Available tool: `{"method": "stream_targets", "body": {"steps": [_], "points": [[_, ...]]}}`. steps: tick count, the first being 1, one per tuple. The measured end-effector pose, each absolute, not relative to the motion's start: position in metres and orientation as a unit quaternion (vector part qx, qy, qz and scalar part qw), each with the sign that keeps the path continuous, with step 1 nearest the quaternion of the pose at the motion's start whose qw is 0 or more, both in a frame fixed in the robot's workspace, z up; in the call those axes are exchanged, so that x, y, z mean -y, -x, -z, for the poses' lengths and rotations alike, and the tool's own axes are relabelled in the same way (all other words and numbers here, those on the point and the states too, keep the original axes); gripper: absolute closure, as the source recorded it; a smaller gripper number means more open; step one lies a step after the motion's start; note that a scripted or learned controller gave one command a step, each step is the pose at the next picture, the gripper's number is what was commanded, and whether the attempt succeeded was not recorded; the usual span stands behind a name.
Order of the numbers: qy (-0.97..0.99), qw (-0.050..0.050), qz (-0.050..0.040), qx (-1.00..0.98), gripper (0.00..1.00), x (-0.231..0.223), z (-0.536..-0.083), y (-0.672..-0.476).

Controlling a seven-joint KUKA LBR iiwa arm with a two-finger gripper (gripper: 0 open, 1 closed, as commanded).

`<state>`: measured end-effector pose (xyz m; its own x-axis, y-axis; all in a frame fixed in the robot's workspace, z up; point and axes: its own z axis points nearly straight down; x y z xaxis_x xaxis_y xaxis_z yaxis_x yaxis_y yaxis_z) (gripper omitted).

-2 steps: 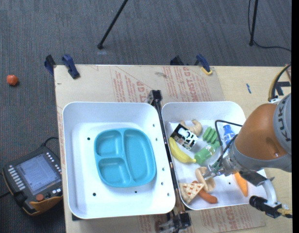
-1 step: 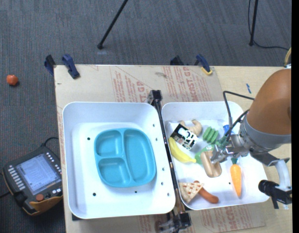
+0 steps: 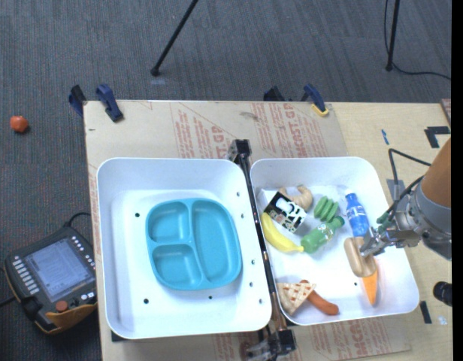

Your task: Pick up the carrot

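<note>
A miss is being risked at the near right corner of the right bin [image 3: 338,280], where the carrot [image 3: 370,285] is lying close to the side wall with its thick end touching a tan bun-like piece [image 3: 355,255]. That piece could be grasped or nudged instead, or the wall struck, since the gripper [image 3: 373,244] is being held just behind the carrot, over the tan piece, and whether it is wide or narrow cannot be told. The carrot is showing as a short, smooth orange cone tapering toward the near edge and probably slippery, with a blue bottle [image 3: 357,215] lying beyond.
</note>
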<state>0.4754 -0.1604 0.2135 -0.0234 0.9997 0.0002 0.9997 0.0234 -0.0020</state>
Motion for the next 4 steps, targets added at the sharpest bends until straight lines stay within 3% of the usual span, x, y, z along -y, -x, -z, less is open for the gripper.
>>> {"method": "stream_targets", "body": {"steps": [1,2,3,4], "points": [[0.698,0.001,-0.0004,0.716,0.0,0.16,-0.214,-0.476],[0.632,0.002,-0.0003,0.775,0.0,0.175,-0.087,-0.508],[0.633,0.002,-0.0001,0.774,1.0,0.176,-0.097,-0.508],[0.674,0.001,0.0003,0.738,1.0,0.1,-0.188,-0.476]]}}
